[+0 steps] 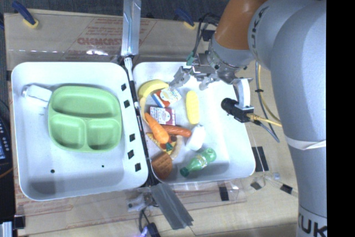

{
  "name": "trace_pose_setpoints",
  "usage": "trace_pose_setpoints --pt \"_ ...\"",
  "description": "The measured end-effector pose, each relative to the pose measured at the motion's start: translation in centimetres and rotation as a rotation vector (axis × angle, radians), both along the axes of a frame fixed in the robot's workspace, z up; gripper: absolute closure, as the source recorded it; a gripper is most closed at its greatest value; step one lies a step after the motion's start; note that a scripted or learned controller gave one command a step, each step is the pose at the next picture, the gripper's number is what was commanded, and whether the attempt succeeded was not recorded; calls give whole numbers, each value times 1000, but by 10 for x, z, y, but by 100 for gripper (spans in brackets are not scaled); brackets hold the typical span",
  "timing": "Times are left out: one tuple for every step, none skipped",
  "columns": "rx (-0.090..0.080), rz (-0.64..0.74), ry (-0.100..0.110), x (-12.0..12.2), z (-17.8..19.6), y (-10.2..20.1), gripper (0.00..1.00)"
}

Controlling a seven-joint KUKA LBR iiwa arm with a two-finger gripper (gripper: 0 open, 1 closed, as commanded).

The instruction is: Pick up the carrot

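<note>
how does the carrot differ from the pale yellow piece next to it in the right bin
The carrot is orange and tapered; the yellow piece is pale and blunt at both ends. The carrot lies at a slant, touching other toys; the yellow piece lies nearly straight up the view, more on its own. Both lie flat in the right bin.

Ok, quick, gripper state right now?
Gripper: jaws open, holding nothing, above the right bin's back edge; carrot lies untouched.
</note>
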State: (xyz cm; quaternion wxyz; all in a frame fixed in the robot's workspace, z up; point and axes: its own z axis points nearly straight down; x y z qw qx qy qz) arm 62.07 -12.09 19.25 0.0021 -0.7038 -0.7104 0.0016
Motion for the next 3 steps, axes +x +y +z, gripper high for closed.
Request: trace_pose_setpoints --pt "0 -110 -9 -63 -97 20 0" --pt "-1 -287 -2 -77 -1 143 0" --pt "-1 -319 -3 -102 37 152 0"
